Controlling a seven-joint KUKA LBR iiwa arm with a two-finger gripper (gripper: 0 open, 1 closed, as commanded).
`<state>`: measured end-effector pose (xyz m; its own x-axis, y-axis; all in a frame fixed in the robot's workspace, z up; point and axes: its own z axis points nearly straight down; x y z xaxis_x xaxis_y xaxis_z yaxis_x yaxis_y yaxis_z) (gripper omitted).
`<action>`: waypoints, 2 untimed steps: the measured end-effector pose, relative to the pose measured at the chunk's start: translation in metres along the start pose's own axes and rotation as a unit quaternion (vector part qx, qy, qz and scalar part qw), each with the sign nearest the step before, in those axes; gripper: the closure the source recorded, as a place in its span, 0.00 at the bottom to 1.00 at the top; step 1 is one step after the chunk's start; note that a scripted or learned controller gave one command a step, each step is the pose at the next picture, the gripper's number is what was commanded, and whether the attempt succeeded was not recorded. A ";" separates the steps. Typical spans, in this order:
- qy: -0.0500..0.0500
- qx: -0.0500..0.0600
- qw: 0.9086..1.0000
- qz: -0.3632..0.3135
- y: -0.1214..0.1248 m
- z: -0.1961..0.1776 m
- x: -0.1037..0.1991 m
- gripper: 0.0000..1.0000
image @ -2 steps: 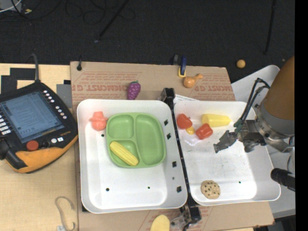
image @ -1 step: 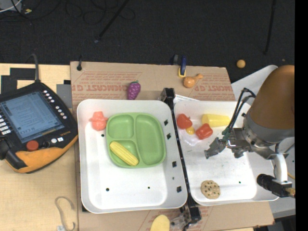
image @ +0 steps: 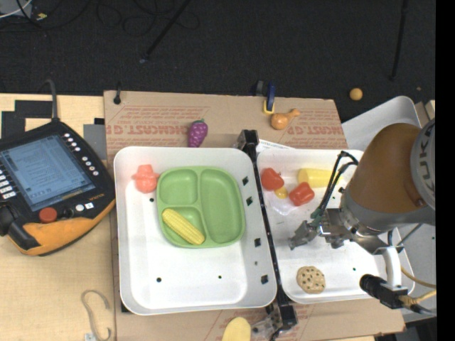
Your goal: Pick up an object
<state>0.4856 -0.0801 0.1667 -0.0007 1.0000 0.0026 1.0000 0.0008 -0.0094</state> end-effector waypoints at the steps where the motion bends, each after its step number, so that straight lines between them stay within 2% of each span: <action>1: 0.000 -0.001 1.000 0.001 -0.002 0.056 -0.009 0.00; 2: -0.001 -0.003 1.000 0.000 -0.002 0.080 -0.007 0.00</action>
<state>0.4828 -0.0872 0.0862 -0.0009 1.0000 0.0015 1.0000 0.0009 -0.0044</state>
